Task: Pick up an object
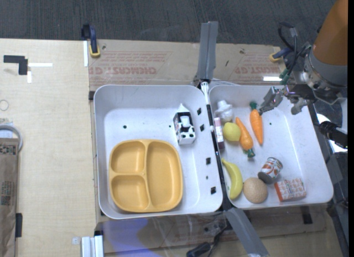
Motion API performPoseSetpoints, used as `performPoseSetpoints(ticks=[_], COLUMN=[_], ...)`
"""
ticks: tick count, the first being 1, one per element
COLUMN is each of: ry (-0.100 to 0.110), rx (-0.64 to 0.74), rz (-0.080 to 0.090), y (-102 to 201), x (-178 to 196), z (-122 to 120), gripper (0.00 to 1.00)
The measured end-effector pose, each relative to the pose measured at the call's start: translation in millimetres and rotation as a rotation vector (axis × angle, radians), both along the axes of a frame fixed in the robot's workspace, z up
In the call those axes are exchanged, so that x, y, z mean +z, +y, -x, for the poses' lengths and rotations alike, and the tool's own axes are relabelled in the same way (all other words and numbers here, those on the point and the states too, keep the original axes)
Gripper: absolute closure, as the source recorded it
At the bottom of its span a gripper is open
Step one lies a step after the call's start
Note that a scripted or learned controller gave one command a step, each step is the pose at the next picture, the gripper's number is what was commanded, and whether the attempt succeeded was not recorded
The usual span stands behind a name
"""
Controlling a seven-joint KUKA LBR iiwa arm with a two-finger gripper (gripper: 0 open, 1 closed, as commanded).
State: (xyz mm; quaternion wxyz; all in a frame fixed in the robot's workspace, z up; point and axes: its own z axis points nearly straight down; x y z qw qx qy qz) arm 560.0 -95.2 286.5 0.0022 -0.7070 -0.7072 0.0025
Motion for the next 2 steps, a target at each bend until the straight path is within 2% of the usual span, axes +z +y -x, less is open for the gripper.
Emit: performPoseSetpoints(ticks=[1,2], ry=[0.003,-0.001], rx=[-0.474,-0.534], rz=[0.002,0.002], y=[-41.9,-39.7], x=[-79.2,-197.4], z=[-2.8,-25.3], gripper=[0.00,0.00])
